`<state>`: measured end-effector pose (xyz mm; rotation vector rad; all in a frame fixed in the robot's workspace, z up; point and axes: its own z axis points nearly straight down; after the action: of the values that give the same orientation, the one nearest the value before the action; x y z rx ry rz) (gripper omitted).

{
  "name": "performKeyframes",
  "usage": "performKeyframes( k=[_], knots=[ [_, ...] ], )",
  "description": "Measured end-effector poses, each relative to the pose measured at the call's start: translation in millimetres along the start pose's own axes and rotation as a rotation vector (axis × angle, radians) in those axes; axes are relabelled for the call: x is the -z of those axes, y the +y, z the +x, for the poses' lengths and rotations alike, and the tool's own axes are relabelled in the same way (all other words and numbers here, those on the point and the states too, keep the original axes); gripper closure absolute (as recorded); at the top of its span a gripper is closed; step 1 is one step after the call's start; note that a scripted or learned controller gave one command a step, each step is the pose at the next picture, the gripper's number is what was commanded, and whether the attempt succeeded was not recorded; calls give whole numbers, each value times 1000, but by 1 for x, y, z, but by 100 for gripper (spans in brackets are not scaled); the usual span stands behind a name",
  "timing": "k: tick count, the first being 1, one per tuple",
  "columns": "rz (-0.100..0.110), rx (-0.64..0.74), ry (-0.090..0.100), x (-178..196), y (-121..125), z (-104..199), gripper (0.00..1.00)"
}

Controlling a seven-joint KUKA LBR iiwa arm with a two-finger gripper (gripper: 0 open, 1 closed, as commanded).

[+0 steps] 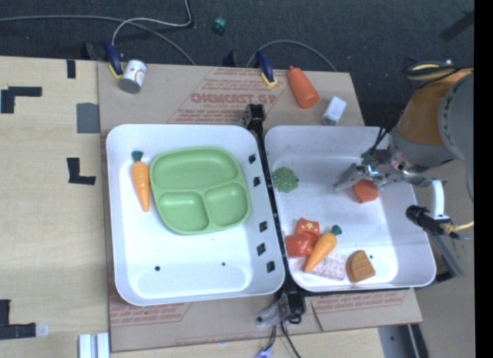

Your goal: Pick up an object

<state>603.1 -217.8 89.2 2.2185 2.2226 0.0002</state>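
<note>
Dark carpet lay across the top of the frame, with pale wood and a cardboard sheet as the surface under two white bins. We began at the fingers (362, 176), in the upper right part of the right bin (400, 272): they looked splayed, one dark prong reaching left toward the frame's centre, the other lost against the wrist, and we could not tell whether they had closed on anything. A small red-orange block (366, 192) sat just below them, touching or nearly touching the tips; we saw it beside the fingers, not between them.

We judged the step in hand to be the closing on that block. To do it well, we thought the tips should straddle the block squarely, one on each flat side, and settle low before closing, so it would not squirt sideways along the slick bin floor.

The block looked squat, its slightly longer axis running left to right in the frame; we could not read a pointing end.

Outward, a green broccoli piece (286, 179) lay at centre, and a toy carrot (322, 249), red piece (300, 236) and brown cookie (359, 266) sat lower right. The left bin (123, 264) held a green tray (202, 190) and another carrot (141, 182).
</note>
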Motion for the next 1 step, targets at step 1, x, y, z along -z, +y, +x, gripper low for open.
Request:
performKeyframes(
  k=[1],
  knots=[
    [-3, 1, -2, 10, 1, 0, 100]
  ],
)
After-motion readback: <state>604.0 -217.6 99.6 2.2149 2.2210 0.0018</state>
